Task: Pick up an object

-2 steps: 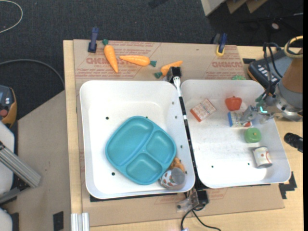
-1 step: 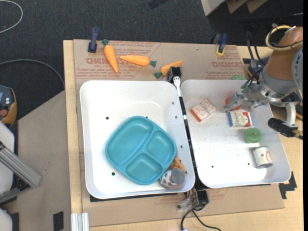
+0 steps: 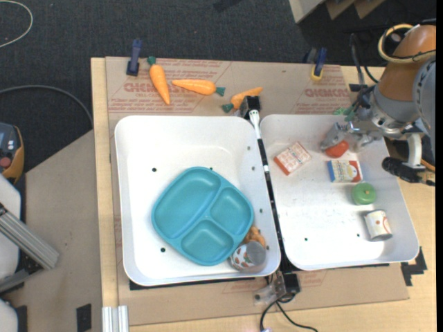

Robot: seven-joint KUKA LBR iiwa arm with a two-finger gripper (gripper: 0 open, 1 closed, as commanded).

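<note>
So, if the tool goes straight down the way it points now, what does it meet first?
Most likely the small red object directly under the tool in the right bin; depth is hard to judge, so they may already touch.

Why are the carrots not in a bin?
They're out. All three toy carrots lie on the brown cardboard behind the left bin, past its far rim. Why, the picture cannot tell.
</note>
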